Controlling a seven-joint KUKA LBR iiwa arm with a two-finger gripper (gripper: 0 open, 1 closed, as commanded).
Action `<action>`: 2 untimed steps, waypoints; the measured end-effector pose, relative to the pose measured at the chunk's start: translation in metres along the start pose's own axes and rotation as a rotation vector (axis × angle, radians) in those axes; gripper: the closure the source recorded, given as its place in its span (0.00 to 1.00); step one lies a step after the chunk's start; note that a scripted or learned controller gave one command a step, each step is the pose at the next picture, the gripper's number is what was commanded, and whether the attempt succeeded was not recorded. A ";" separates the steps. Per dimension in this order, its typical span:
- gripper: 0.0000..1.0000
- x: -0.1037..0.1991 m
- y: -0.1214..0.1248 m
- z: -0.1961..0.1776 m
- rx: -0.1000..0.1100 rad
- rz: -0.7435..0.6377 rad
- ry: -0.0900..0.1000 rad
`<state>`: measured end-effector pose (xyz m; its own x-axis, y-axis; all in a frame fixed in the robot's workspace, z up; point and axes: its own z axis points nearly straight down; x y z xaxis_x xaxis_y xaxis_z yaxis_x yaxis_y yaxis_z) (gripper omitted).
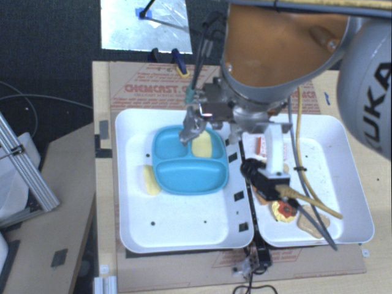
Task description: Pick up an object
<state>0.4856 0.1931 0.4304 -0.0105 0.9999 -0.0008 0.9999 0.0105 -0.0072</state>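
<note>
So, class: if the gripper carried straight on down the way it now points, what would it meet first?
Probably the blue divided plate in the left bin. The gripper points down over the plate's upper part, right beside the yellow piece lying there. Depth is unclear from this slanted view, so it might touch that piece first.

We see the bench, pale tan, carrying a brown cardboard sheet printed with red lettering. On that sheet two shallow white bins sit side by side, touching along their inner walls: the left bin and the right bin. A shiny, silvery sheet lies beyond the cardboard's far edge, and a blue clamp sits at that far edge.
</note>
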 end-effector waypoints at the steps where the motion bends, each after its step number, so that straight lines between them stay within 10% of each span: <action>1: 1.00 -0.004 0.001 -0.017 -0.011 0.008 0.004; 2: 1.00 -0.009 0.000 -0.041 -0.011 0.010 0.003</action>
<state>0.4864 0.1840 0.4713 -0.0004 1.0000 0.0022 1.0000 0.0004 0.0037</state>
